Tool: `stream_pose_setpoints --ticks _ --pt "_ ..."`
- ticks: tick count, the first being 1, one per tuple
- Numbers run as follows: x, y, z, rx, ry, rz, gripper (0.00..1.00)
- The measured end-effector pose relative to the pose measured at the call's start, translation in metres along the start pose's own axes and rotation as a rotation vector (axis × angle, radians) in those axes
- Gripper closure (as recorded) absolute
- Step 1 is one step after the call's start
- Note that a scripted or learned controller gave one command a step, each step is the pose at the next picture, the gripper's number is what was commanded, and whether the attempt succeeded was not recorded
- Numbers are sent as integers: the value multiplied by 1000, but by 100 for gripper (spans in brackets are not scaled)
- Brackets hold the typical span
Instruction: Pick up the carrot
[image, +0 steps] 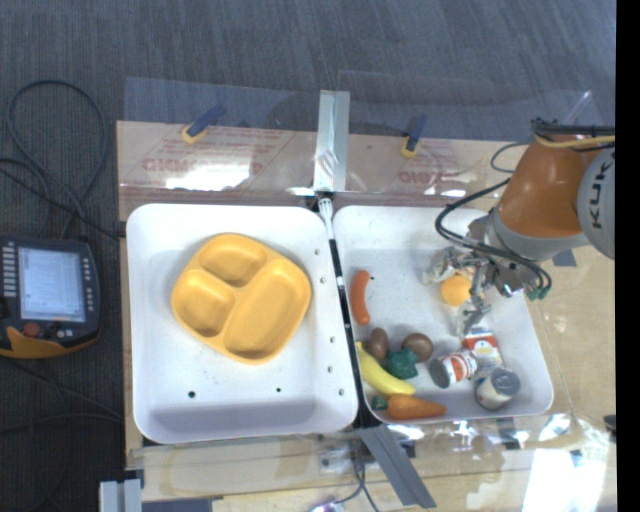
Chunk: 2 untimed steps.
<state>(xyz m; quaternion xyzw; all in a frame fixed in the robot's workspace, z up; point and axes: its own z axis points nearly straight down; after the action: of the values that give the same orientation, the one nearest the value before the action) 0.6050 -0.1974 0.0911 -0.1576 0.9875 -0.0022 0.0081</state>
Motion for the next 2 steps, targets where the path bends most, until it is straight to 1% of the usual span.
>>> stream_pose_setpoints --ticks 1,2 --pt "-3 0 -13 6 -4 -2 100" --pt "-69 9 -146 2 -1 -27 100"
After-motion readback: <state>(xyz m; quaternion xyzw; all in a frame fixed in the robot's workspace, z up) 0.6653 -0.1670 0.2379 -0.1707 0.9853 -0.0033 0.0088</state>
